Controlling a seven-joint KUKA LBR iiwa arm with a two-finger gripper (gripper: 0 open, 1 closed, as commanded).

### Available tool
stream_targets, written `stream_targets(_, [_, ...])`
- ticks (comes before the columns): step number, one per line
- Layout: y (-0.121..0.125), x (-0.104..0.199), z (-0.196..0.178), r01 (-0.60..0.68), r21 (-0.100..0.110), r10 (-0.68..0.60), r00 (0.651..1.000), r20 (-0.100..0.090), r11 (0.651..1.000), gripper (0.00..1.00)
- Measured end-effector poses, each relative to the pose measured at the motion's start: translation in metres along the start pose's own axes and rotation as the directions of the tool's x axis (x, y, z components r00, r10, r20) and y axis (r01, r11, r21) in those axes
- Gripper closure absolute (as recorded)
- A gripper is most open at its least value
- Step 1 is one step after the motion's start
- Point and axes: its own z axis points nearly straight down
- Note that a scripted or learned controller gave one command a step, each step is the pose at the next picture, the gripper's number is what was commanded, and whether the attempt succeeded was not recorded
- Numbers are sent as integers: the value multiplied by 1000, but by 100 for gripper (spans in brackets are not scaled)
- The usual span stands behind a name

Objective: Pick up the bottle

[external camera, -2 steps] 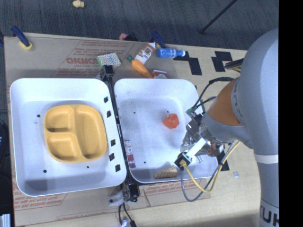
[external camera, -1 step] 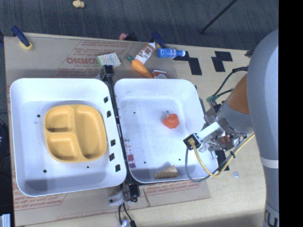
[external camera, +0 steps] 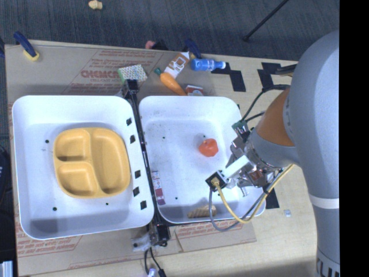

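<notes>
Hovering over right bin (external camera: 184, 120) rim, gripper (external camera: 247, 180), grip impossible to tell; blue bottle (external camera: 203, 65) outside the bins.

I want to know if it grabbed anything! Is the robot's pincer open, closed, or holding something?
Pincer: open or closed cannot be told from here.
</notes>
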Motion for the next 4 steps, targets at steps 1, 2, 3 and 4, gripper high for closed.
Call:
stream_targets(1, [-14, 6, -37, -173, -2, 173, 985, -1, 985, 100])
stream_targets(2, [-18, 7, -40, -164, -1, 164, 986, -1, 986, 100])
stream_targets(3, [-13, 5, -34, -172, 0, 172, 985, 1, 985, 100])
stream_targets(4, [-21, 8, -44, -133, -2, 133, 991, -2, 991, 100])
